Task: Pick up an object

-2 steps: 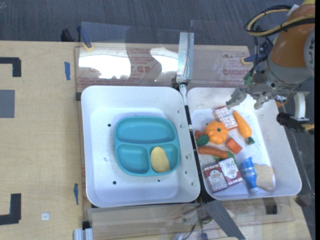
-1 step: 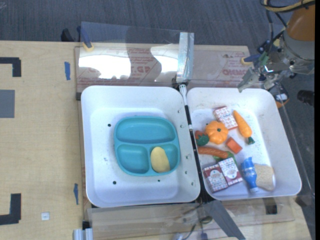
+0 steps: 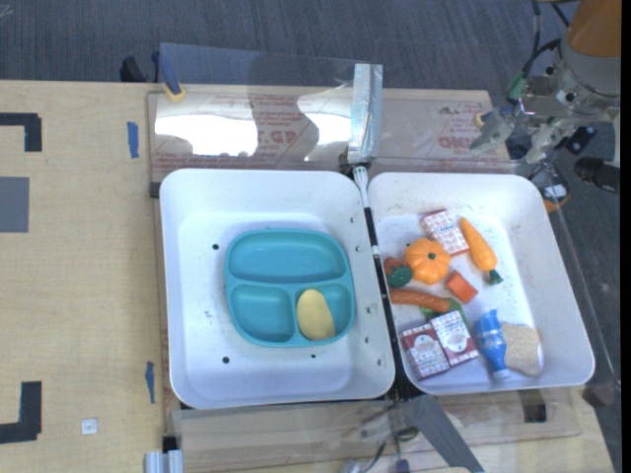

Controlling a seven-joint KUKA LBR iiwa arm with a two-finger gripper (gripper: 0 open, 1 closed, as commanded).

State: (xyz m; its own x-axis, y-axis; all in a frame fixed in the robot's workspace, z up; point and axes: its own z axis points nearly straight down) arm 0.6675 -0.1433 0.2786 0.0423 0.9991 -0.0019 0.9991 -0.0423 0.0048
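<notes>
White bins (image 3: 187, 294), teal tray (image 3: 258, 294) with yellow potato (image 3: 315, 314), orange pumpkin (image 3: 427, 260) and carrot (image 3: 478, 245), blue bottle (image 3: 492, 342), red-white cartons (image 3: 439, 345), tan bench (image 3: 74, 264).

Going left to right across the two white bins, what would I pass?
Teal tray → yellow potato lying in the tray's lower right compartment → small pumpkin → carrot → blue bottle → bread roll.
</notes>
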